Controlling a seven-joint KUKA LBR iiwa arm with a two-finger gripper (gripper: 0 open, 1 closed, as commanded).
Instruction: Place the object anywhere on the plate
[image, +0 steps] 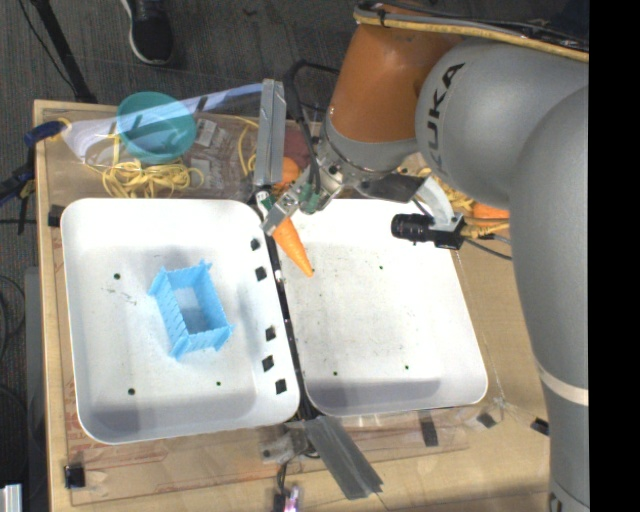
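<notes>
An orange toy carrot (294, 246) hangs over the far left corner of the right bin (400, 330), its tip pointing down and to the right. Its thick end sits between the fingers of my gripper (283, 209), which is shut on it just above the divider between the bins. A blue rectangular plate with a ridged rim (191, 310) lies in the middle of the left bin (110, 390), well to the left of and nearer than the gripper.
Black clips (268, 335) line the seam between the bins. Behind the left bin lie a teal cup (155, 125), yellow cord (145, 180) and a plastic bag. A black cylinder (425, 229) juts from the arm over the right bin's far edge.
</notes>
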